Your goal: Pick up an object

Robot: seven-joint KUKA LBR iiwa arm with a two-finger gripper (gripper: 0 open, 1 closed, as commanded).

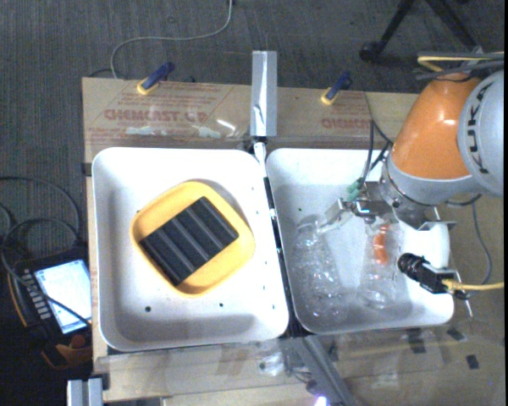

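A yellow pad with a black ribbed top lies tilted in the left bin. In the right bin, a crumpled clear plastic bottle lies near the left wall. A second clear bottle with an orange patch lies beside it to the right. My gripper hangs low over the right bin's middle, just above and between the tops of the two bottles. The orange-banded wrist hides the bin's right rear part.
A black plug on a yellow cable hangs from the arm over the right bin's right edge. A metal divider post stands behind the bins, with two blue clamps on the cardboard backing. A handheld screen lies left of the bench.
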